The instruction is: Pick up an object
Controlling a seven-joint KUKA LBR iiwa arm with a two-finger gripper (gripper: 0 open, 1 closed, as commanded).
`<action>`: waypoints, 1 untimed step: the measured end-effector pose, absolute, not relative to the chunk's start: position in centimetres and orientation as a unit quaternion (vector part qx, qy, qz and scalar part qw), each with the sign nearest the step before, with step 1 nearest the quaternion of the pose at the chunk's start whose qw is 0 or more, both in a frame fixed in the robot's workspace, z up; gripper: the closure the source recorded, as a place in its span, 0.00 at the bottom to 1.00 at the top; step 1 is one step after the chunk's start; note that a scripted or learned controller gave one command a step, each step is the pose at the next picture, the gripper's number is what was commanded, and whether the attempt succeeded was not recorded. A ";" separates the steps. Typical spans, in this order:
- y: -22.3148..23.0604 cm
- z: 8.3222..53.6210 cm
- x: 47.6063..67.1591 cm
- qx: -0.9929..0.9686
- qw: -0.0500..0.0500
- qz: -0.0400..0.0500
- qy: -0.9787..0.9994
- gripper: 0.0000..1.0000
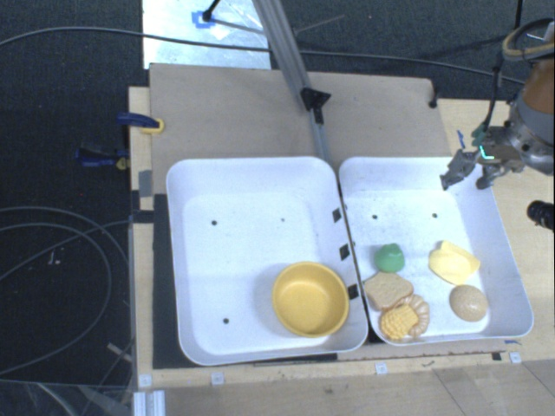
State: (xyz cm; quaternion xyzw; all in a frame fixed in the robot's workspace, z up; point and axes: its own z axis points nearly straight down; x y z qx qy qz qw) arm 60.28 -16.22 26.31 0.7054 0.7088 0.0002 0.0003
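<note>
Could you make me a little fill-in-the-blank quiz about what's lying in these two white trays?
1. The yellow bowl sits in the ____ bin.
2. The small round piece above the toast slice is coloured ____.
3. The gripper hangs over the right bin's ____ corner, away from the food items.

Missing words: left; green; upper right

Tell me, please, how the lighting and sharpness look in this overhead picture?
In the camera view the light is even and soft: the yellow bowl casts only a faint shadow in the left bin; a bright glare patch sits on the floor at top; the whole picture is slightly soft, and the gripper over the right bin looks blurred.
</note>
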 end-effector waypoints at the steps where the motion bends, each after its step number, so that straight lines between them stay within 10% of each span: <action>1: -16.2 26.4 60.3 0.705 0.001 0.001 0.709 0.00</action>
